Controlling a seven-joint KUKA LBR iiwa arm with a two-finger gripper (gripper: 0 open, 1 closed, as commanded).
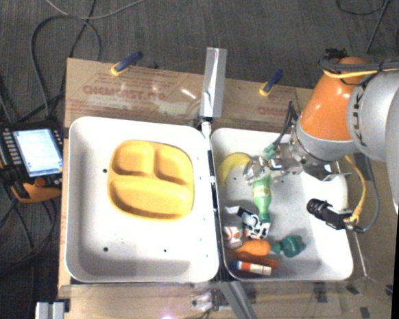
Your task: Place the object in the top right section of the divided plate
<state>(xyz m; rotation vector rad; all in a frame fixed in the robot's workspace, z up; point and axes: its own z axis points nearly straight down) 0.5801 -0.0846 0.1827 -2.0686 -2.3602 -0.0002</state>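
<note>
Even overhead light; soft glare on the two shallow white plastic bins (86, 201); grainy, slightly soft picture; dark carpet surround.

Arm reaches in from the right; claw (259, 168) low — wrist bent down.

A yellow-orange divided plate (152, 179) sits in the white left bin (82, 249). In the white right bin (329, 262) lie a pale yellow round object (232, 166), a green bottle (261, 199), a black-and-white patterned toy (253, 223), an orange piece (254, 248), a teal piece (290, 246), and a marker (253, 267) in red, white and blue. The arm (341, 111) is grey with an orange band; its hand (266, 164) shows silver with green. Blue-and-yellow clamps (127, 62) edge the brown bench (149, 96), printed with faded red lettering.
</note>
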